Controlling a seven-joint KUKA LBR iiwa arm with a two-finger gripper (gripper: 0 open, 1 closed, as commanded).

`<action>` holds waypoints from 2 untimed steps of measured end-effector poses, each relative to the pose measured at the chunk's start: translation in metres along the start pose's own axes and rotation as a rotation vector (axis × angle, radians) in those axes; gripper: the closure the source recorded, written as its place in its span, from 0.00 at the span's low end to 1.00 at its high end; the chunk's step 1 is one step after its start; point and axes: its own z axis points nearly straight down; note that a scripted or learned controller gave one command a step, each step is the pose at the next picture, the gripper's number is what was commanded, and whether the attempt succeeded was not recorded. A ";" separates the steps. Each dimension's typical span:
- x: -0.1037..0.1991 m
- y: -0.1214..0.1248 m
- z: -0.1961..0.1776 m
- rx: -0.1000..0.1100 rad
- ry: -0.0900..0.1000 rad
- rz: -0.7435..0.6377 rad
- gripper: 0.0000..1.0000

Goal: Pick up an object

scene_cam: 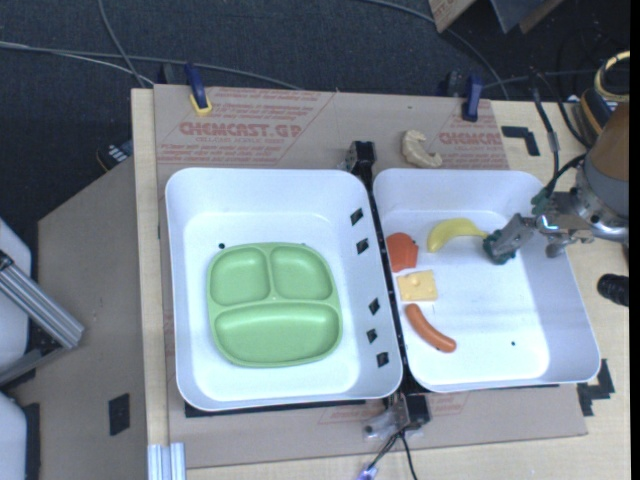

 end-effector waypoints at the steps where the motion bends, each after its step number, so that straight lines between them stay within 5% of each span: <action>1: -0.005 -0.007 0.060 0.002 0.000 0.003 0.00; 2: -0.004 -0.007 0.113 0.001 0.001 0.002 0.00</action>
